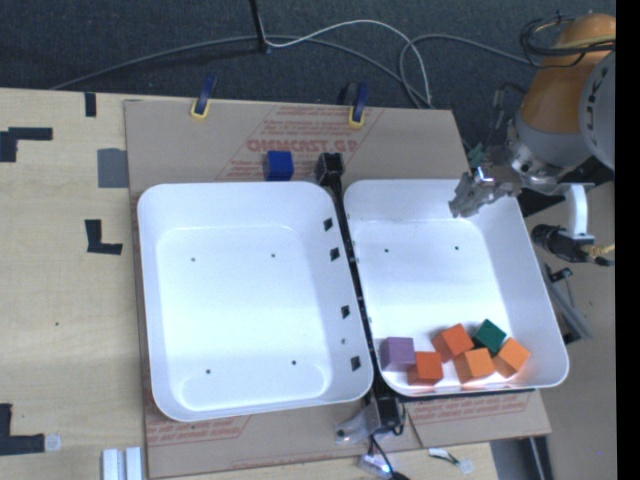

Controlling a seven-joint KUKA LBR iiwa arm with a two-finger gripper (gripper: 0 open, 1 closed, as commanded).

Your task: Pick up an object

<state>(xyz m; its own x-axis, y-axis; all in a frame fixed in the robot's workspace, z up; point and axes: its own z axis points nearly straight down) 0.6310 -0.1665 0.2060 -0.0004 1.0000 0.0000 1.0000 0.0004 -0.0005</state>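
Six small blocks (455, 353) are clustered well apart from the gripper (468, 200), whose finger state cannot be told

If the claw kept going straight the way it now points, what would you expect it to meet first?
Probably the bare floor of the right bin. The claw hangs over that bin's far right corner, pointing down and slightly left; the blocks lie at the near edge, off that line. Depth is uncertain from this slant.

Dark carpet floor (120, 18) beyond a light wooden bench (60, 298).
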